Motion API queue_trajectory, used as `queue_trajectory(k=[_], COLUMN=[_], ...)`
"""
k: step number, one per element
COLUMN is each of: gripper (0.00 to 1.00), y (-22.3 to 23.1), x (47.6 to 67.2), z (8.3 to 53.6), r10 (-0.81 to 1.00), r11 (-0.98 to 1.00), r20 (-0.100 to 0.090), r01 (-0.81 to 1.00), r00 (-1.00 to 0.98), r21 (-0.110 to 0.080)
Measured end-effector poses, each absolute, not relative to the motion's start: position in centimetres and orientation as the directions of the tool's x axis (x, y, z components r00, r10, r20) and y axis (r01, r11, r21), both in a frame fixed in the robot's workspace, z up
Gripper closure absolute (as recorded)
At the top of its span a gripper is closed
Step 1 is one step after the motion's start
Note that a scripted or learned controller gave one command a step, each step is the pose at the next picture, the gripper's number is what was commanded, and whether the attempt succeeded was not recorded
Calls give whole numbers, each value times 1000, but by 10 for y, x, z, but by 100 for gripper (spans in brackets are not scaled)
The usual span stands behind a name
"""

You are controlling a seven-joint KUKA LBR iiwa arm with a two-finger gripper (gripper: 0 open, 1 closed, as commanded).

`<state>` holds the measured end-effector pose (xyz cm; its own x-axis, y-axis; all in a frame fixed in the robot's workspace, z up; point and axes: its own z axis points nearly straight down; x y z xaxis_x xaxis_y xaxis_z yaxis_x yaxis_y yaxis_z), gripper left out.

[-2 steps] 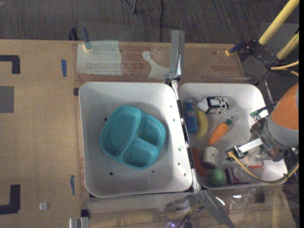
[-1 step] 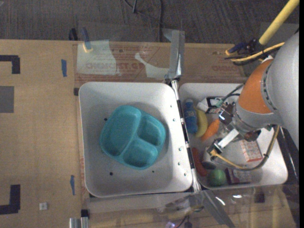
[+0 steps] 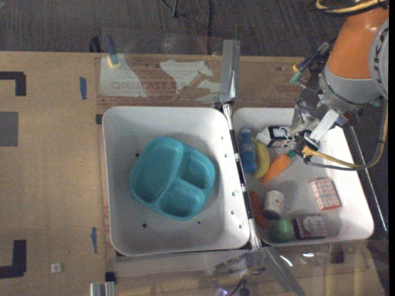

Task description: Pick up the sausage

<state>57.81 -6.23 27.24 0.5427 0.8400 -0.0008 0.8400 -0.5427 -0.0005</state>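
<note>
Right bin (image 3: 355,184), contents: the sausage (image 3: 256,209), dark red, lies along the left wall toward the near end, touching a small white cup (image 3: 274,203), with a green ball (image 3: 282,230) just beyond. Also a blue bottle (image 3: 247,152), banana (image 3: 263,159), carrot (image 3: 277,167), and two small boxes.

My gripper (image 3: 300,142) hangs over the far part of this bin, above the carrot's top; whether it is spread or closed, I cannot tell.

Left bin (image 3: 123,128): one teal divided plate (image 3: 173,177).
</note>
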Motion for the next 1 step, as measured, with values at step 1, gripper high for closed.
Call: queue_trajectory(k=[1], gripper=[100], y=[-40], x=[577], z=[210], r10=[204], r11=[-979], r20=[-6], r01=[204], r00=[979], r21=[-4])
